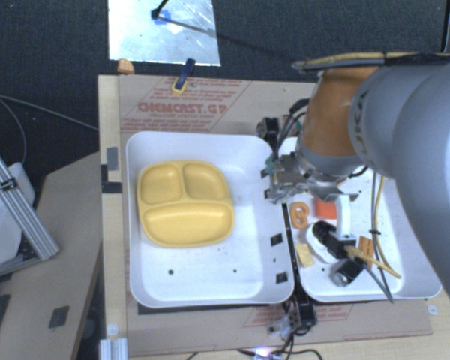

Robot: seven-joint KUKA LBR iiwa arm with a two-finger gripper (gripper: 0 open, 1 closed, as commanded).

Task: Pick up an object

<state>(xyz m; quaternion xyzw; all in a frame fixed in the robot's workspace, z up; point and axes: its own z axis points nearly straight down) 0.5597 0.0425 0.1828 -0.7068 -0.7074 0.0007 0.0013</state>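
My gripper (286, 188) hangs low over the left edge of the right bin (412, 280), close to the divider between the two bins. Just below it lies a small orange ring-shaped piece (300, 216). A red-orange block (325, 209) sits to the right of the ring, partly under the wrist. A tan wedge (306, 255) lies nearer the front of the same bin. The grey arm with its orange band covers most of the right bin's far half. Nothing is visibly held.
A yellow divided plate (185, 203) lies in the left bin (210, 280), toward its back left. A small orange-and-yellow stick piece (366, 249) rests at the right bin's front right. Cardboard lies beneath both bins.
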